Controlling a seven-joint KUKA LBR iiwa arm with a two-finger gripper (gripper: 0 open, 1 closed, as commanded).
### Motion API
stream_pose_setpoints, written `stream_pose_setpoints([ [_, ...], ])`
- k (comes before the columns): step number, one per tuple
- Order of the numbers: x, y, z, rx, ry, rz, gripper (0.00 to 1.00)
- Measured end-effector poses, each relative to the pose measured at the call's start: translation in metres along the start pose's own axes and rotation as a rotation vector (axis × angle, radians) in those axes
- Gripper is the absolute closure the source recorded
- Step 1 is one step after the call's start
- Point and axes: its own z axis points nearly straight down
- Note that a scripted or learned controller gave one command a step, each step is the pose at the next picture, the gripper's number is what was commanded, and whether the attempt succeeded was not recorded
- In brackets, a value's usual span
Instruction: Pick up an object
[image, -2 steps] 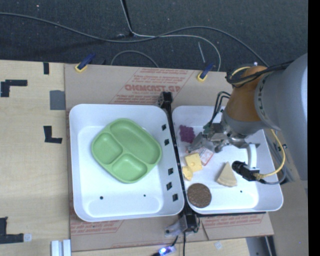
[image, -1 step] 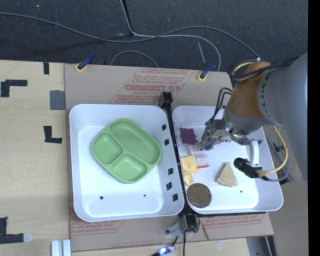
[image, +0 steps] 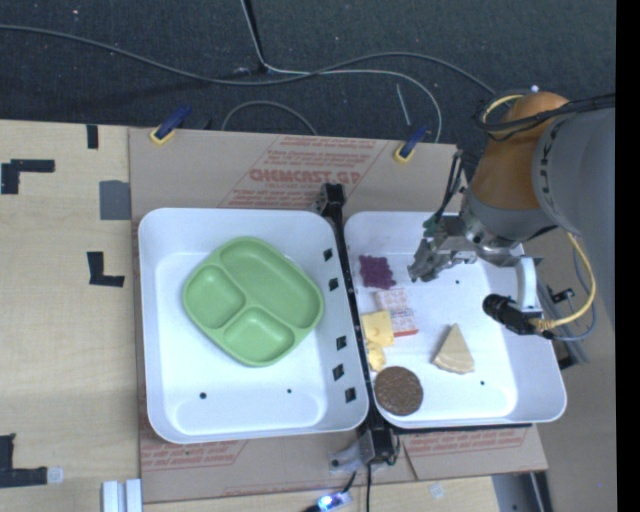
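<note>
While bent low, arm (image: 520, 175) over right bin (image: 520, 395), jaws beside purple piece (image: 375, 270)

A pale wooden bench top (image: 60, 330) bears black tape marks (image: 100, 268) and a grey patch (image: 115, 199). A sheet of brown cardboard (image: 290, 170) with red printing lies on it, held at its far edge by two blue and yellow clamps (image: 170, 124). Beyond the bench, dark carpet (image: 120, 60) covers the floor, with thin cables (image: 300, 70) trailing across it. The light is even
</note>
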Motion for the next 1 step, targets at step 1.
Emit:
stream_pose_setpoints([
  [1, -0.0065, 0.0083, -0.0572, -0.002, -0.001, 0.0, 1.0],
])
